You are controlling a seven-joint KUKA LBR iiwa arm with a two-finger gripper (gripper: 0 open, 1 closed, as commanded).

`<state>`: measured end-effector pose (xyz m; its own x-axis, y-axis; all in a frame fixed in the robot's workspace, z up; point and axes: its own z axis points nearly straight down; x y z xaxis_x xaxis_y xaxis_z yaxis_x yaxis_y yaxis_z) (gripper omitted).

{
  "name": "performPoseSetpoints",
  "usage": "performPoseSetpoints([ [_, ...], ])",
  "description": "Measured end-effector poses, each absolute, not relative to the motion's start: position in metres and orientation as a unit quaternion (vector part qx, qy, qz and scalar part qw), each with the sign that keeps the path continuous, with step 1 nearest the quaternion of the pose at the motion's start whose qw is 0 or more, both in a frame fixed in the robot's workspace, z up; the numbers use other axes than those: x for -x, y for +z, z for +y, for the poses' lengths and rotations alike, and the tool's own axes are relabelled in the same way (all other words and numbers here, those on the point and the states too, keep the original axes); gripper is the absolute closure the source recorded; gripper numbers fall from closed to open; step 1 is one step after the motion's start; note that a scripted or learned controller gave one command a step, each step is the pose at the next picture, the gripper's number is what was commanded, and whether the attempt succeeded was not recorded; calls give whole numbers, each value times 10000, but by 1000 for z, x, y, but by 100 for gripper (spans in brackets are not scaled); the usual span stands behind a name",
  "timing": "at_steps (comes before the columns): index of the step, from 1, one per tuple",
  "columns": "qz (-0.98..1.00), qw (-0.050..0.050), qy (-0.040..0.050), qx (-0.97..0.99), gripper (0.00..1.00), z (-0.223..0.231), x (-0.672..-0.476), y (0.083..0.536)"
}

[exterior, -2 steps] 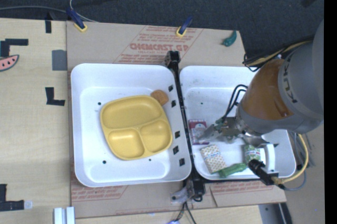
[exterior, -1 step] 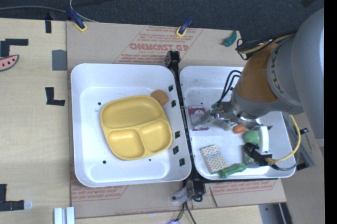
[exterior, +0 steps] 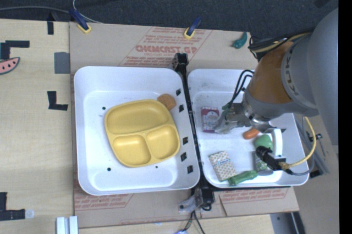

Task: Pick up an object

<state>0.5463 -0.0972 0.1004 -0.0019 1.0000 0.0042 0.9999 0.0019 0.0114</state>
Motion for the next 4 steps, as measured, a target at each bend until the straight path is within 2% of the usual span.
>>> performPoseSetpoints([
  [1, 7079, 2, 39, -7063, 0, -97, -545, 98],
  [2, 7077, 19, 12, -7065, 0, -107, -612, 86],
  [3, 7078, 20, 2, -7064, 100, -107, -612, 95],
  [4, 7080, 9, 7, -7062, 100, -40, -616, 230],
])
